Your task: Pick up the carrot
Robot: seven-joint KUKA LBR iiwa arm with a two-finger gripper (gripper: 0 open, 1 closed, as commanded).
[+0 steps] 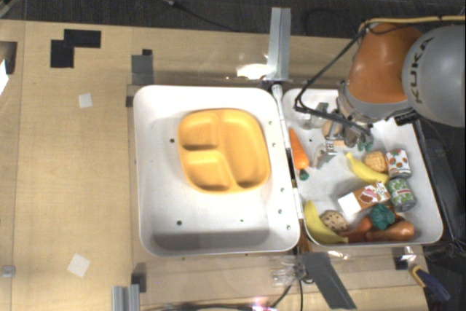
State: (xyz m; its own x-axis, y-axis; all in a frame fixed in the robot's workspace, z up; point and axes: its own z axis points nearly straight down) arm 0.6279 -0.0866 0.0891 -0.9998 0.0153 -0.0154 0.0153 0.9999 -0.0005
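Carrot (297, 150) lies just left of your gripper (329, 149), against the left wall of the right bin (429, 211), not touched. Gripper hangs above the bin floor; I cannot tell its state. A banana (364, 169) lies right of it.

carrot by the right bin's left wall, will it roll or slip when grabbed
The slim orange tapered carrot with a green tip looks like rigid toy plastic, so probably stiff and light. Its rounded, smooth body may roll or slip. It lies against the right white bin's wall, likely cramping the gripper.
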